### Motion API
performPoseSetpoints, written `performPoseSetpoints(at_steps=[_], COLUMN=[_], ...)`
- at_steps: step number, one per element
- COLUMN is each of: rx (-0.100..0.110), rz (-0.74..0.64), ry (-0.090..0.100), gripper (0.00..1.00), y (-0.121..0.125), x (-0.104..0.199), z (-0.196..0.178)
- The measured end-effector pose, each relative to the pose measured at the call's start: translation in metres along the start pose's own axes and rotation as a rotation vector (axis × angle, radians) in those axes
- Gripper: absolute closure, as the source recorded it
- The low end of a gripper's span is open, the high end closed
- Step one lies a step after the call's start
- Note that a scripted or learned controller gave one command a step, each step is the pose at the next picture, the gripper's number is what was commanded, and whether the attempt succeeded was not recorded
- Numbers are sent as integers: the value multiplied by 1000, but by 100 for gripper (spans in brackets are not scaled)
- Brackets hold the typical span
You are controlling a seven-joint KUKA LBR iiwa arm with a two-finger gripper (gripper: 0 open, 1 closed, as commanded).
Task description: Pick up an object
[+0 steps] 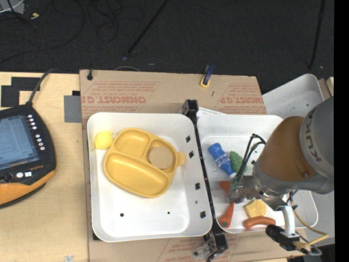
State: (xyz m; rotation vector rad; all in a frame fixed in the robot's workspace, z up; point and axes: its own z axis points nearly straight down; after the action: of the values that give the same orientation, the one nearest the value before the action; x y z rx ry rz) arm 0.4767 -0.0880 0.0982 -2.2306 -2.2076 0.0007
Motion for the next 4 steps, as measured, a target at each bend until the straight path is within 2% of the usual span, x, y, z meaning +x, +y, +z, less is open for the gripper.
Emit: performPoseSetpoints(at_steps=[1,2,3,4], rx=[-10,-11,-9,1], rz=[-12,-22,-15,-14], ry=[-2,3,0,-3], gripper=[100,100,100,0], y=[0,-1,3,2], x=[14,116,153,152], z=[-104,-208,-286,-281])
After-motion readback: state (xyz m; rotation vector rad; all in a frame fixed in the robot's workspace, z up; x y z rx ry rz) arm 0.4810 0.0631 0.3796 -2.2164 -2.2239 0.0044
